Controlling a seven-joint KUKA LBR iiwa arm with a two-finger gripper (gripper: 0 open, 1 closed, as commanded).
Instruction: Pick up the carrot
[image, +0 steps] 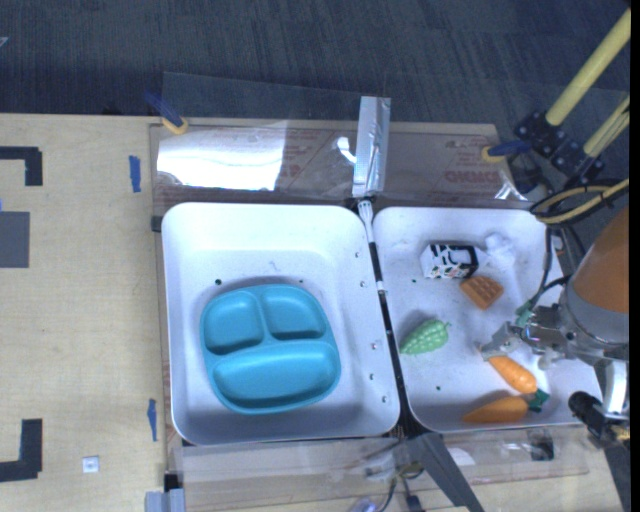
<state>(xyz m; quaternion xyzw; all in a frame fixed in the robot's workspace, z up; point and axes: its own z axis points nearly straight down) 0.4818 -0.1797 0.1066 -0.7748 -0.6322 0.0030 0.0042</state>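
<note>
The carrot (513, 374) is a short orange piece lying at a slant near the front right of the right bin (440, 395), with a small green tip toward its lower right end. My gripper (508, 338) hangs just above and to the left of the carrot's upper end, low over the bin floor. The grey arm with its orange band (603, 280) reaches in from the right edge. No object shows in the gripper's grasp.
A second orange, carrot-like piece (495, 409) lies against the front wall just below the carrot. A green knobbly toy (425, 337), a brown waffle piece (483, 292) and a black-and-white item (450, 260) share the right bin. The left bin (190, 250) holds a blue divided plate (268, 345).
</note>
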